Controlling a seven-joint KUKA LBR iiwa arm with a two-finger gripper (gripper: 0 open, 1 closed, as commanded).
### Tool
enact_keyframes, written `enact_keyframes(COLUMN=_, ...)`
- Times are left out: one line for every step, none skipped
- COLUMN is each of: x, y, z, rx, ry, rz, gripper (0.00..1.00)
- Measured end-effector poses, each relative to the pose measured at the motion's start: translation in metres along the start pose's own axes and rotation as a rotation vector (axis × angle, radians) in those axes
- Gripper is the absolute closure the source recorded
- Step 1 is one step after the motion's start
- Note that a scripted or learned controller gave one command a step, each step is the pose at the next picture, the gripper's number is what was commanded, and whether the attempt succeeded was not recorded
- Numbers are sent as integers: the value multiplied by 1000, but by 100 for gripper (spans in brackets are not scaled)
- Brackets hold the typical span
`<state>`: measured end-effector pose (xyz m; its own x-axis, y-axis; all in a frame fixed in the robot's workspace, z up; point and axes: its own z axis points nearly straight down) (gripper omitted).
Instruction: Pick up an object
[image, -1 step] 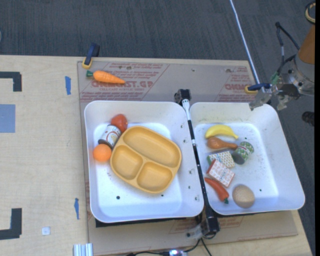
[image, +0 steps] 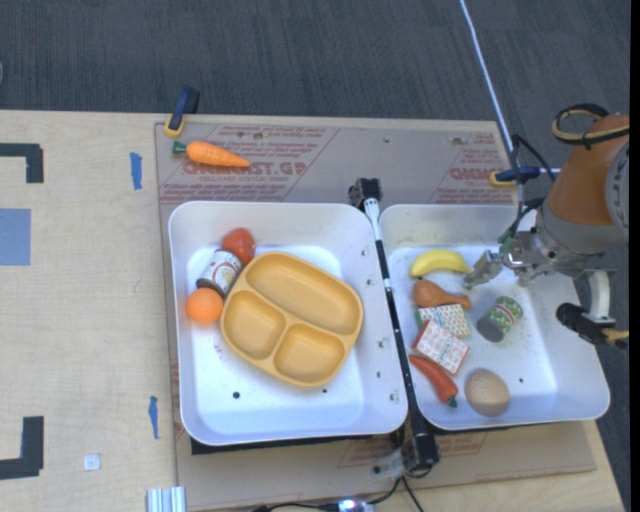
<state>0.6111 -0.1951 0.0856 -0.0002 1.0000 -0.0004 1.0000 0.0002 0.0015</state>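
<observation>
My gripper (image: 484, 271) hangs over the upper middle of the right bin (image: 570, 400), open with nothing between its fingers. A yellow banana (image: 440, 263) lies just left of it, and a brown drumstick (image: 437, 293) sits below the banana. A green can (image: 501, 317) lies on its side a little below the gripper. Further down are two checkered packets (image: 442, 338), a red chili (image: 433, 378) and a tan egg-shaped object (image: 487, 392).
The left bin (image: 190, 400) holds a yellow divided plate (image: 290, 318), an orange ball (image: 204, 306), a small bottle (image: 220, 270) and a red tomato (image: 238, 243). A carrot (image: 215, 154) lies on the cardboard behind the bins. A black divider (image: 385, 290) separates the bins.
</observation>
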Motion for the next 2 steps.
enact_keyframes(x=40, y=-60, z=0, rx=1, ry=1, rz=0, gripper=0)
enact_keyframes(x=39, y=-58, z=-13, rx=-8, ry=-3, rz=1, gripper=100)
